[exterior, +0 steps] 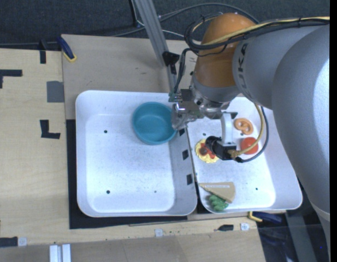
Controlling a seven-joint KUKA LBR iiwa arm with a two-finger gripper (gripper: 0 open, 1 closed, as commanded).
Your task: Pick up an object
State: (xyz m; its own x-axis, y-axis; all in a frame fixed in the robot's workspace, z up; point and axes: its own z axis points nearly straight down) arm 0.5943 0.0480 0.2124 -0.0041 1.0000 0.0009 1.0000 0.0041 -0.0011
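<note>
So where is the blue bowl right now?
The blue bowl sits in the left bin, at its upper right near the divider, right beside the gripper.

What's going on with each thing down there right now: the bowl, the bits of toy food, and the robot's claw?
Blue bowl: upright, in the left bin, near its right wall.
Pretzel: lying flat in the right bin.
Red piece: resting beside the pretzel.
Sandwich wedge: lying flat near the right bin's front.
Green piece: touching the wedge.
Claw: at the bowl's right rim; grip unclear.
</note>
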